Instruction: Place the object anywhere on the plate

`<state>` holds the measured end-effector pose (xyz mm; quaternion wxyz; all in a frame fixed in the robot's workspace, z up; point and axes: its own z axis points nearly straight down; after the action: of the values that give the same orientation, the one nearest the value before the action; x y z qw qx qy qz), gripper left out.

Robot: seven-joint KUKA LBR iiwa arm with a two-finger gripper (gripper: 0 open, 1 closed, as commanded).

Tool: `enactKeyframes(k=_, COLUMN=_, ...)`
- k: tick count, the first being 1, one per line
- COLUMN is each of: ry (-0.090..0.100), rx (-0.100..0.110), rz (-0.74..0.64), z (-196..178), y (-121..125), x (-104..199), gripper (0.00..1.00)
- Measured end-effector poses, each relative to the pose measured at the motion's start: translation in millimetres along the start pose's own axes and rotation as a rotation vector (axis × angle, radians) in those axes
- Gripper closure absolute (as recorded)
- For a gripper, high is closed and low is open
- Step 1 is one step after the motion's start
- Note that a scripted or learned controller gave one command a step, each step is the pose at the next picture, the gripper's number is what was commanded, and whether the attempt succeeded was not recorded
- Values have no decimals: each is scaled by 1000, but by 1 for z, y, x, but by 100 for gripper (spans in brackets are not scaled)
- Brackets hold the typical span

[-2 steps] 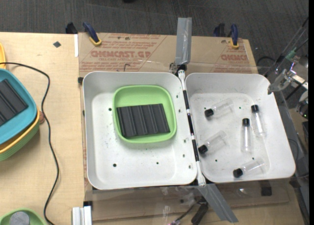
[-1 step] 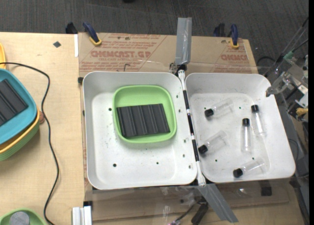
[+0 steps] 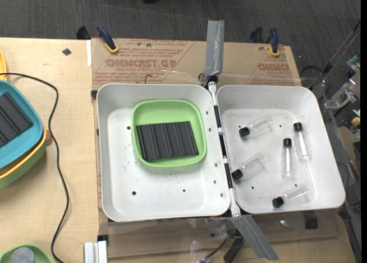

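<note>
A square light-green plate (image 3: 167,133) sits in the left white bin (image 3: 114,193), toward its back. A dark ribbed mat (image 3: 167,140) lies on the plate. The right white bin (image 3: 321,113) holds several clear plastic vials with black caps, all lying on their sides. One vial (image 3: 255,127) is near the back left, one (image 3: 300,140) at the right, one (image 3: 287,157) beside it, one (image 3: 248,168) by the divider, and one (image 3: 291,197) near the front edge.
Both bins rest on a cardboard sheet (image 3: 189,58) held by blue-and-yellow clamps (image 3: 107,39). A stack of teal and green plates (image 3: 17,136) stands at the left edge of the wooden bench. A black cable (image 3: 57,141) runs across the bench.
</note>
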<state>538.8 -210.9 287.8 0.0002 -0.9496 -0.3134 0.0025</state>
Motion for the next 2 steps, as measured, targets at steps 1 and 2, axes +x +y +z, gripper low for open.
enactKeyframes(k=1, ry=-1, rx=2, rz=39, z=24, y=9, x=-7, gripper=0)
enactKeyframes(k=2, ry=0, rx=2, rz=288, z=32, y=11, x=-4, gripper=0)
